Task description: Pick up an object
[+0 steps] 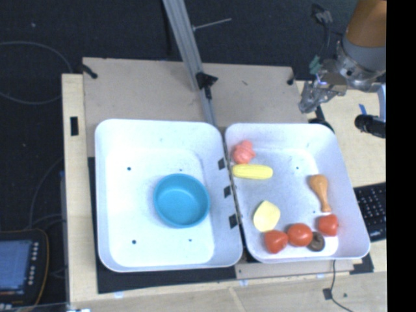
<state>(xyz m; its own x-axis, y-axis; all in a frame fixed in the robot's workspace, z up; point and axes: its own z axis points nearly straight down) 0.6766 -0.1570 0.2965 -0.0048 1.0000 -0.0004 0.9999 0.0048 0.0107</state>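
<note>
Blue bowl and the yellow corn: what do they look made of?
Bowl: likely moulded plastic, uniform blue, smooth with a soft sheen. Corn: probably plastic toy food, even bright yellow with a light glossy streak; too small to be sure.

Robot lab bench

You're looking at a plywood bench (149, 83) on dark floor, two shallow white plastic bins (117, 148), loose black cables (39, 51), and a black keyboard (372, 207) at its right edge.
</note>
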